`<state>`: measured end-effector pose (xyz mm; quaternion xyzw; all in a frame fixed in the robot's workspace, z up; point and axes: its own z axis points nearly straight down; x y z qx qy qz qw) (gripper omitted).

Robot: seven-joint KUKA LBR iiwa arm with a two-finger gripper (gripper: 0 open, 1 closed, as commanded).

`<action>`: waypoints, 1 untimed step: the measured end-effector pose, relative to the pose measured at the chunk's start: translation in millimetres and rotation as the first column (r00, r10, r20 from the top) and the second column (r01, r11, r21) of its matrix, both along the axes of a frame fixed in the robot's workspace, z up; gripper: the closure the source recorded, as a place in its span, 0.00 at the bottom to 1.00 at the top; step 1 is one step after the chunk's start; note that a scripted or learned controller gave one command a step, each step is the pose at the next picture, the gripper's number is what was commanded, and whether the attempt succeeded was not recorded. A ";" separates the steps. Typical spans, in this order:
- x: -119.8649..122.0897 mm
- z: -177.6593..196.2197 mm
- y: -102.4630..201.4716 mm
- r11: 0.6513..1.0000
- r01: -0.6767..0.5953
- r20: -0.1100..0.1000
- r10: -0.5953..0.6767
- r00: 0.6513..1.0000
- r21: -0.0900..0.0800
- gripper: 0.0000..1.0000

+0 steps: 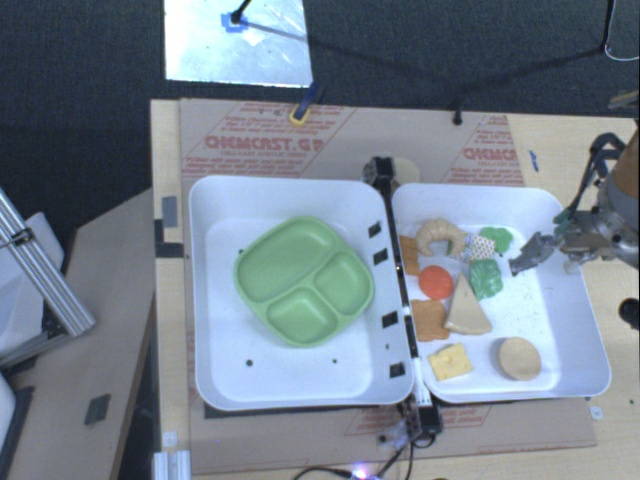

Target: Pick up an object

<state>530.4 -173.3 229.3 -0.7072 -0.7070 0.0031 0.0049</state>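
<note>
While the claw [527,255] hangs over the right side of the right bin [575,318], with nothing between its fingers, the work in hand looks like choosing a target and coming down on it cleanly; whether the fingers stand apart or together I cannot tell from this slanted view, since they read as one dark grey shape. All the candidates lie in that bin: a green broccoli-like piece [485,279] sits nearest the claw, just to its left, with a lighter green and white speckled piece [490,241] above it, a tan croissant [441,234] further left, an orange-red round piece [435,282] below that, a pale wedge [467,314] leaning against the broccoli-like piece, a brown cracker [428,319] by the divider, a yellow cheese block [450,362] and a round tan bun [519,358] near the front wall. To my eye the bun is the kindest choice, because it stands apart from its neighbours with bare white floor around it, so the fingers could straddle it without nudging anything else. The crowded cluster near the middle would call for more care: things touch or overlap there, and a descent could pinch two at once or push one aside. Whatever is chosen, the claw should centre over it, drop straight, and close only when low. The left bin [215,268] holds a green divided plate [303,280], well apart from the claw on the bench [165,168]
</note>
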 end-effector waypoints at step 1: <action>2.7 7.1 0.5 1.000 -0.004 0.013 0.004 1.000 -0.003 0.00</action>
